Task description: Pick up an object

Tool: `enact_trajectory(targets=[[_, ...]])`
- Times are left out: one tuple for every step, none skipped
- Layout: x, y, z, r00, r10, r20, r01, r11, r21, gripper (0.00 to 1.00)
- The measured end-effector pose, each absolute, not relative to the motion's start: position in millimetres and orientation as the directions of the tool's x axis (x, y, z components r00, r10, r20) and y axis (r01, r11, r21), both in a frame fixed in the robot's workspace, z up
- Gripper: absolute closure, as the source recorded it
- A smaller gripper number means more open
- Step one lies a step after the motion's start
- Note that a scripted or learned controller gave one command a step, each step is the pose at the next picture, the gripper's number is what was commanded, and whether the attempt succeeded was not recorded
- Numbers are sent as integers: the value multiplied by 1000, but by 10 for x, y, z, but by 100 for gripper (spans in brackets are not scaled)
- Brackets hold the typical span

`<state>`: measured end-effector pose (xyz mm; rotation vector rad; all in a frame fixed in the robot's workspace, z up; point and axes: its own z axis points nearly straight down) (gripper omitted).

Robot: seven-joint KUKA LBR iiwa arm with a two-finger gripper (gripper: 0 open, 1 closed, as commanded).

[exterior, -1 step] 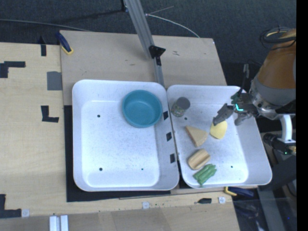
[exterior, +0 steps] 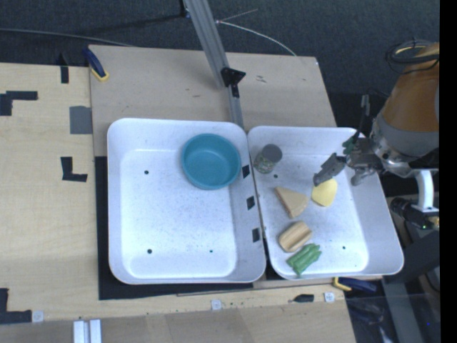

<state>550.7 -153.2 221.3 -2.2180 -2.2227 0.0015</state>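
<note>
Bowl [exterior: 210, 161] sits in left bin [exterior: 128, 191]; wedge [exterior: 291, 201] in right bin [exterior: 371, 241].

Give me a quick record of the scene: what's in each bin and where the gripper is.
left bin: blue bowl, near the top right corner
right bin: grey cup, tan wedge, yellow piece, tan block, green piece
gripper: over the right bin, just above the yellow piece
held: nothing visibly between the fingers
arm: reaching in from the right
</note>
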Motion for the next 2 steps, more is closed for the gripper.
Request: enact_trajectory(targets=[[5541, -1618, 1651, 0, 1000, 0, 1000, 0, -6, 0], [5557, -1631, 1039, 2, 1000, 0, 1000, -2, 1, 0]])
